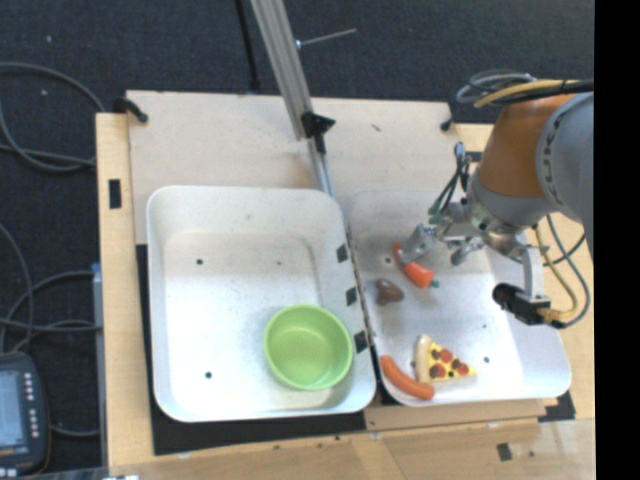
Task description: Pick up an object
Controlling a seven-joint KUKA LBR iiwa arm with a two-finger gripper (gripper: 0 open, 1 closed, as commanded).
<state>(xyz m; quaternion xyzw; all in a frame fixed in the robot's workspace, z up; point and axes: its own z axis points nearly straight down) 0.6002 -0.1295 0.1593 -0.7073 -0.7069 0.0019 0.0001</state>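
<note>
A: Carrot-shaped orange toy with a green tip (418, 273) is lying in the right-hand white plastic bin (530, 363), toward its far left part, and it looks like the likely target.

B: Which step is the arm working through?

A: I judge it to be lining up for the grasp. The grey KUKA arm with the orange band (525, 153) is reaching in from the right, and the two-finger gripper (440, 243) is hovering just beside the carrot toy, a little to its far right. Whether the fingers are apart or together I cannot tell; the wrist is hiding too much of them. Nothing is showing between them.

B: And the next move?

A: Probably shifting slightly left and near, then lowering so the fingers are straddling the toy across its narrow width before closing. A miss could be nudging it toward the bin wall.

B: Going through the containers, biggest first?

A: The left-hand white plastic bin (200, 228) is holding a round lime-green plastic bowl (308, 346), sitting upright in its near right corner. The right bin is holding the carrot toy, a toy pizza slice with red toppings (441, 362) near the front, an orange-red toy sausage (406, 378) just left of the slice, and a small brown rounded lump (389, 290), near-left of the carrot.
</note>
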